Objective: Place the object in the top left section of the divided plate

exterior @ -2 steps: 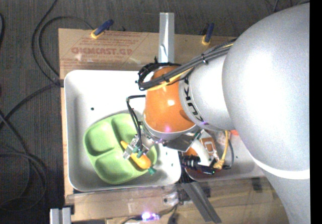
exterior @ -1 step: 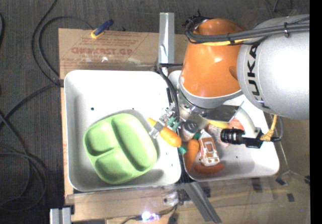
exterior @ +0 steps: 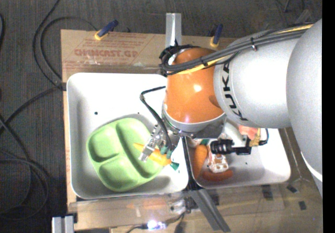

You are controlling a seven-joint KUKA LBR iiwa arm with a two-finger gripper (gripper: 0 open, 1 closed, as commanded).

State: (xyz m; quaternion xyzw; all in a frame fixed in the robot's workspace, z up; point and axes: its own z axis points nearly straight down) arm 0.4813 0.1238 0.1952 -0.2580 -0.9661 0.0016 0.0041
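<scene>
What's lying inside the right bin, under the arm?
In the right bin an orange, carrot-like item and a small white object show. The arm covers the bin's upper part.

Big, smooth, pale grey cylindrical arm casing [exterior: 272, 77], glossy, with black "KUKA" lettering running down its curved side. Next to it a rounded, shiny orange band [exterior: 191, 93] with bright highlights, rimmed below by a silver-grey ring. Bundle of thin black and grey cables [exterior: 235, 48] strung along the casing and looped at the top of the orange part. Small metallic two-finger gripper [exterior: 153, 146] at the end, silver with dark fittings.
</scene>
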